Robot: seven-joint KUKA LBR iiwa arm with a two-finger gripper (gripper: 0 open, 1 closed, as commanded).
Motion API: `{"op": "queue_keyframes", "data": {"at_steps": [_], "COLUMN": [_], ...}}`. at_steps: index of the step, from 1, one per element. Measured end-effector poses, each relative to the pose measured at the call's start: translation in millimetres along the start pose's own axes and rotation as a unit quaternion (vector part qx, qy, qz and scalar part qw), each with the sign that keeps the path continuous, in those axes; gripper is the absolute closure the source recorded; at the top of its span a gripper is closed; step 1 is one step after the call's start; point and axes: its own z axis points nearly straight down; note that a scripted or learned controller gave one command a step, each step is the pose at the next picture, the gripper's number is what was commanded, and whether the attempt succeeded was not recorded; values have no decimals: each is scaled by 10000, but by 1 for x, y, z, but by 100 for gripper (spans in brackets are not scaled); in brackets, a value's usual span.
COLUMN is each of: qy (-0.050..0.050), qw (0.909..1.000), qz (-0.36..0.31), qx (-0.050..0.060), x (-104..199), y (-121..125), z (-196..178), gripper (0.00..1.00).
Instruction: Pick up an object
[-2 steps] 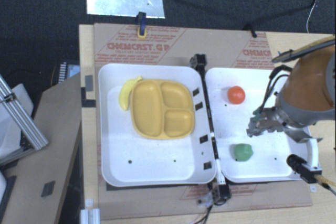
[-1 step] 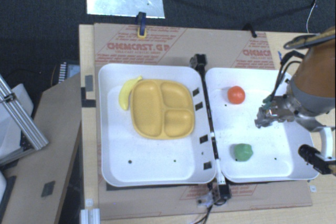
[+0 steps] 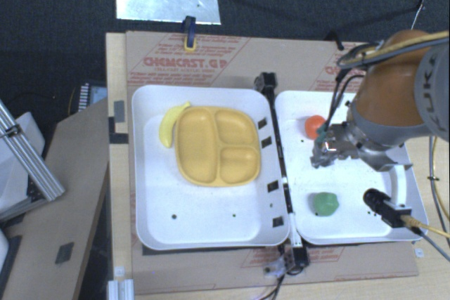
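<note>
A single green lump point(image 3: 325, 204), rounded and slightly lobed, lies in the near half of the right bin point(image 3: 348, 227), close to its front wall. It is one of two loose things in that bin. The other is one small orange-red ball point(image 3: 313, 126), perhaps a toy fruit, in the far left part of the bin near the seam between the bins.

The gripper point(image 3: 322, 152) hangs between these two, just nearer than the orange-red ball and well apart from the green lump. Whether it is parted or closed cannot be made out from this angle, and nothing is visibly held in it. The arm point(image 3: 394, 91) comes in from the right, over the far right of the bin.

The left bin point(image 3: 204, 221) also holds two things. One is a yellow divided plate point(image 3: 211, 151) with three compartments, lying flat near the middle. The other is a banana point(image 3: 169, 124), curved against the plate's far left corner and touching its rim.

Both bins rest on one sheet of printed cardboard point(image 3: 190, 61).
</note>
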Motion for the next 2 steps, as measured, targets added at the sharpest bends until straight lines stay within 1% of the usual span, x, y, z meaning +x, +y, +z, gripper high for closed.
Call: {"op": "queue_keyframes", "data": {"at_steps": [1, 2], "qy": [1, 1], "qw": [10000, 10000], "qz": [-1, -5], "qx": [-5, 4], "x": [47, 103], "y": [14, 29], "z": [-8, 6], "gripper": [100, 100]}}
